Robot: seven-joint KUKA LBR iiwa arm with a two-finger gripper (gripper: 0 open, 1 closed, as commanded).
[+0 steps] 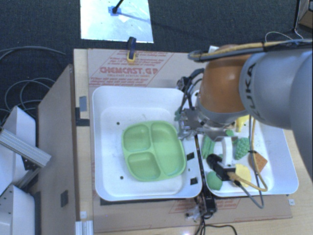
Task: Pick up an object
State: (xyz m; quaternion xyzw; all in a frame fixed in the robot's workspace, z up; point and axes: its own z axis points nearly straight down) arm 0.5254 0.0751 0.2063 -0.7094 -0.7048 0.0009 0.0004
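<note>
Arm, smooth grey with glossy orange band, above the bins' shared edge; gripper beneath it, grip state cannot be told. Left bin: glossy pale-green three-compartment tray, rounded corners. Right bin: knobbly green piece, yellow block, orange wedge.

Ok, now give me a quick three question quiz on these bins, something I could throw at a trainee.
1. True or false: the green divided tray lies in the left bin.
2. How many compartments does that tray have? A) two B) three C) five
3. Fill in the blank: the round green object lies in the ____ bin.

Key: 1 true. 2 B. 3 right; it sits in the near corner of the right bin, close to the divide between the bins.
</note>
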